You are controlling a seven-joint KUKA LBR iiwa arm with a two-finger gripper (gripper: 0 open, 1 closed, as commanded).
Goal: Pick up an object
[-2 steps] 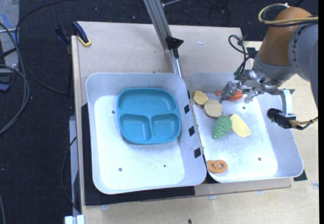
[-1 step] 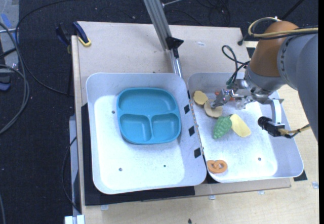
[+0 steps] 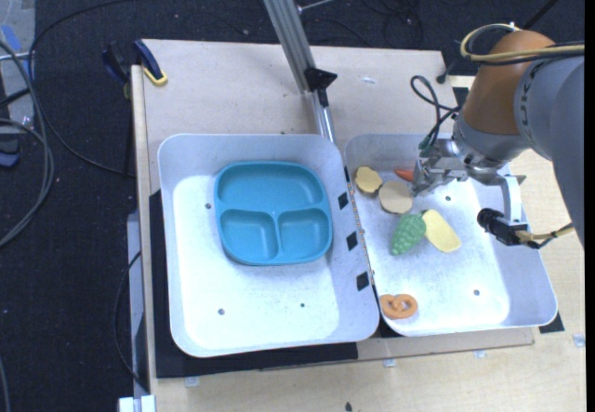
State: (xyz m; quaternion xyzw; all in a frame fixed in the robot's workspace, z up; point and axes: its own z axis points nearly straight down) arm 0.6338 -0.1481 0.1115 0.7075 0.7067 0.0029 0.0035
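Note:
Several toy foods lie in the right bin [image 3: 483, 303]: a tan potato-like piece [image 3: 368, 180], a beige round slice [image 3: 396, 201], a green bumpy cluster [image 3: 407, 233], a yellow piece [image 3: 441, 231], a small red-orange piece [image 3: 403, 174] and an orange pretzel [image 3: 400, 307] near the front. My gripper [image 3: 425, 179] is down in the bin's back part, just right of the red-orange piece and above the beige slice. The wrist body hides its tips.
The left bin [image 3: 186, 308] holds a blue divided tray [image 3: 274, 212]. A slanted metal pole [image 3: 288, 24] rises behind the bins. A black cable connector [image 3: 495, 225] hangs off the arm over the right bin.

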